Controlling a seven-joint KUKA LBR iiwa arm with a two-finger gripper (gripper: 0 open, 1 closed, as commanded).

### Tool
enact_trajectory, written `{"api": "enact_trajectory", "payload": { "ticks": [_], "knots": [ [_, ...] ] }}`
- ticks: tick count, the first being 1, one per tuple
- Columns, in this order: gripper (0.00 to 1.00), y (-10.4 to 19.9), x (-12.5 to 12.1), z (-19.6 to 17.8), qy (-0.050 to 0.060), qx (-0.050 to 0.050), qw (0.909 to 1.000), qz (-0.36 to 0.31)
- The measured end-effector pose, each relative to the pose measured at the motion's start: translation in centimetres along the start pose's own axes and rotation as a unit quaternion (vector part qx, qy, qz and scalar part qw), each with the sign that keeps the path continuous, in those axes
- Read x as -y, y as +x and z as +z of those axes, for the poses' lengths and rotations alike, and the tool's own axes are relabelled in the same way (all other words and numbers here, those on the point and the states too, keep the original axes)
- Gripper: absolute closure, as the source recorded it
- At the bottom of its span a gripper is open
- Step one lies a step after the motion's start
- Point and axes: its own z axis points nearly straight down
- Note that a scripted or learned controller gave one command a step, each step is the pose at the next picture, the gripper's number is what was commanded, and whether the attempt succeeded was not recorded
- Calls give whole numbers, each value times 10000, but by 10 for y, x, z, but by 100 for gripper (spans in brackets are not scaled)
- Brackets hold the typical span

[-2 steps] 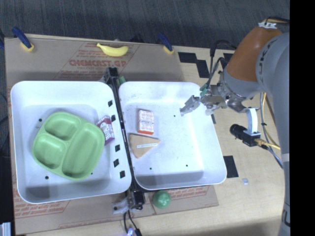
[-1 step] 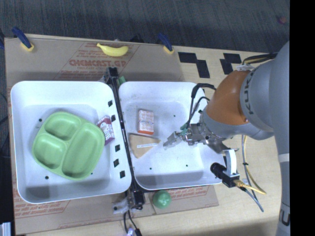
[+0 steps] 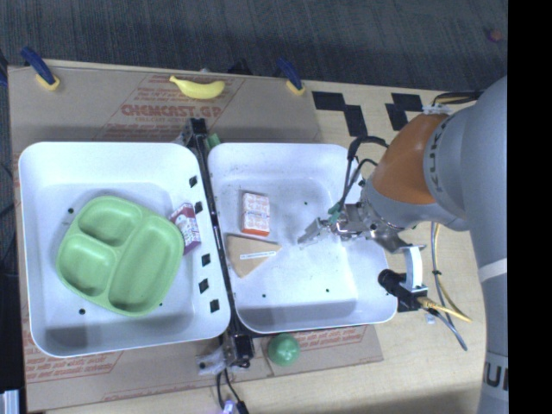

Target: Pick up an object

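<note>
A grey robot arm with an orange band [image 3: 412,158] is reaching in from the right over a counter [image 3: 379,102] carrying two shallow white bins side by side. Its jaws [image 3: 312,231] are sitting low inside the right bin [image 3: 293,317], toward that bin's right half; whether they are apart or together cannot be told, and nothing is visibly held.

The nearest things to pick are lying to the left of the jaws in the same bin. A small orange and white packet [image 3: 255,213] is lying flat with its long axis running up and down the view, near the jaws but apart from them. Just below it, a tan wedge-shaped piece [image 3: 248,255] is pointing its long edge toward the right. The coming move is likely turning on a short travel leftward.

In the left bin [image 3: 52,335], a green divided tray [image 3: 121,253] is resting beside a small dark red wrapper [image 3: 187,226]. A yellow banana [image 3: 198,85] is lying beyond the bins, and a green ball [image 3: 282,348] in front.

Red lettering on the cardboard [image 3: 129,110] under the bins is showing, but it is too faint to read reliably. Print on the packet is too small to read.
</note>
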Motion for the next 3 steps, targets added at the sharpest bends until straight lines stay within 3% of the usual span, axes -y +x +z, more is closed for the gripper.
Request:
{"api": "enact_trajectory", "payload": {
  "ticks": [1, 2, 3],
  "knots": [
    [0, 0, -88, 14, -11, 1, 10000, -7],
    [100, 1, -89, 4, -12, 4, 10000, -41],
    [100, -1, -21, -121, -18, 11, 10000, -3]
  ]
}}
